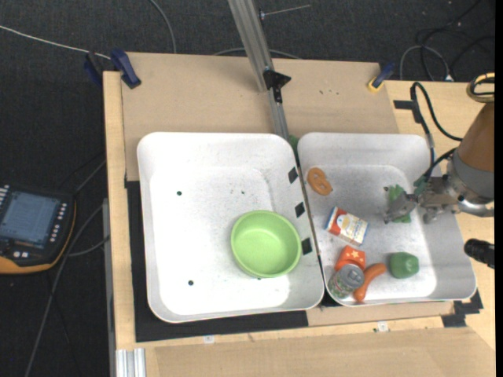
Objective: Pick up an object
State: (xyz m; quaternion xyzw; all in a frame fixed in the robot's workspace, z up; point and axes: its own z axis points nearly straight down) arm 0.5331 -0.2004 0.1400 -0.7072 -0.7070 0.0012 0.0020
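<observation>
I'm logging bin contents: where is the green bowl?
The green bowl sits in the left bin, near its lower right corner, beside the divider between the bins.

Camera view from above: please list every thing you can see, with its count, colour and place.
bins: two, white, side by side on the bench
bowl: one, light green, left bin, near its front right corner
pretzel-like piece: one, orange, right bin, back left
small carton: one, white and orange, right bin, middle
can: one, grey, right bin, front left
carrot-like piece: one, orange, beside the can
round item: one, green, right bin, front
handheld controller: one, orange and black, floor at left
arm: one, grey and orange, right
pincer: one, over right bin
</observation>
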